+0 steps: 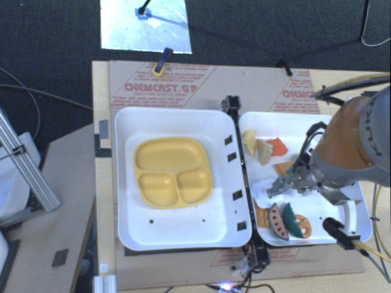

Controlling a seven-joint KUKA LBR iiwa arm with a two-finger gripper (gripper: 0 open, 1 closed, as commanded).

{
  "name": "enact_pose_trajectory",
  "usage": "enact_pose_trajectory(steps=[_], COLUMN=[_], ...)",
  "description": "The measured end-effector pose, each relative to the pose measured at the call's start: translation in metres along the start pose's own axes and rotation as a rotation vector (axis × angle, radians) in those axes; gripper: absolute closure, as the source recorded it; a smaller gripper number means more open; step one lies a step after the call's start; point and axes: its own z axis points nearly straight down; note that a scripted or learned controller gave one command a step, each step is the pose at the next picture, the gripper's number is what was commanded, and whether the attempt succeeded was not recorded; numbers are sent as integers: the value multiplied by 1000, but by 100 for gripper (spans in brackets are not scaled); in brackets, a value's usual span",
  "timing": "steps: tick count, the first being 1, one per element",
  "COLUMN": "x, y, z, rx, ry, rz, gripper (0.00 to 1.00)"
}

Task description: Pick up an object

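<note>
Seen from above, two white bins sit side by side on a cardboard sheet printed "CHEMCAST GP" (160, 88) in red. The left bin (131, 224) holds a yellow divided tray (173, 171) with bare white floor all around it. The right bin (360, 221) is crowded: the arm (354, 142) covers its right half, leaving open floor mainly along the left and near rims. The gripper (276, 190) hangs low over the middle; whether it is spread or closed cannot be told. A watermelon slice (278, 219) and green piece (294, 223) lie just nearer the camera, while a yellow piece (249, 141), beige piece (264, 151) and orange piece (278, 146) lie beyond.
</note>
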Motion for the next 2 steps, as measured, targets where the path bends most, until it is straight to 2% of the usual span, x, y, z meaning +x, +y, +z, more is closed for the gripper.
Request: enact_pose_trajectory(steps=[1, 2], x=[6, -61], y=[67, -10], z=[40, 43], rx=[-5, 7], ry=[-2, -1], rz=[-2, 10], gripper=[0, 0])
